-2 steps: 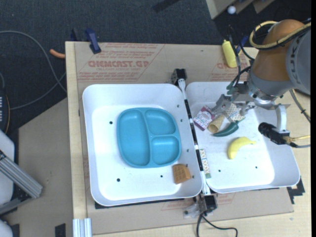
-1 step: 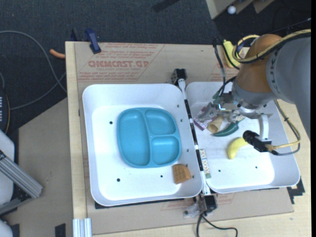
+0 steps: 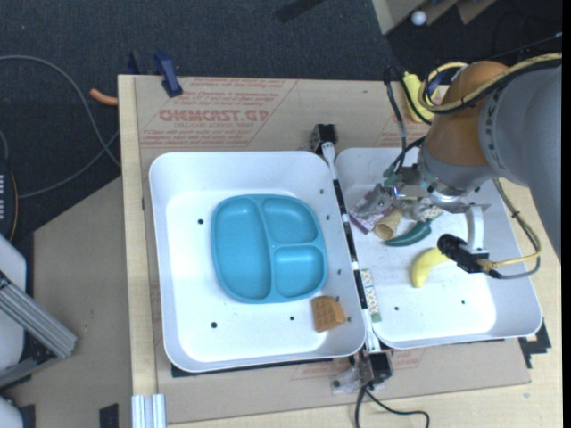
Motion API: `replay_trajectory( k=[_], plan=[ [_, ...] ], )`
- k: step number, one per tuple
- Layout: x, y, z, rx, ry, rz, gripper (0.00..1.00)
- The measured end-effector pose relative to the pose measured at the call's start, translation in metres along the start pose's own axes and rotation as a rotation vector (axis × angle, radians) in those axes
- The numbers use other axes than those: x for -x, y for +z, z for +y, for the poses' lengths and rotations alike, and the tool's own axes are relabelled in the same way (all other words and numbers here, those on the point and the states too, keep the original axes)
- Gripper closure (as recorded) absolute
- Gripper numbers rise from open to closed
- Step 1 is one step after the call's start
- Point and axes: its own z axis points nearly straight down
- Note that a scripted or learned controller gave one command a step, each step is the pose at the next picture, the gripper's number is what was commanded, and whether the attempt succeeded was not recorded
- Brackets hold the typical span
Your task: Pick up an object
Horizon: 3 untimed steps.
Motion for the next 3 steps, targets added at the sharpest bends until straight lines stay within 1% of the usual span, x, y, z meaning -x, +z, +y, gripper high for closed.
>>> replay_trajectory(
  k=[1,2,3],
  plan=[
    [0.0,-0.011,0.002,0.006,0.001,-0.001,1.0],
    [0.049,-0.016,-0.032,-0.008,0.001,-0.001,1.0],
    [0.027,-0.001,-0.079,0.008,0.002,-0.006,1.0]
  ],
)
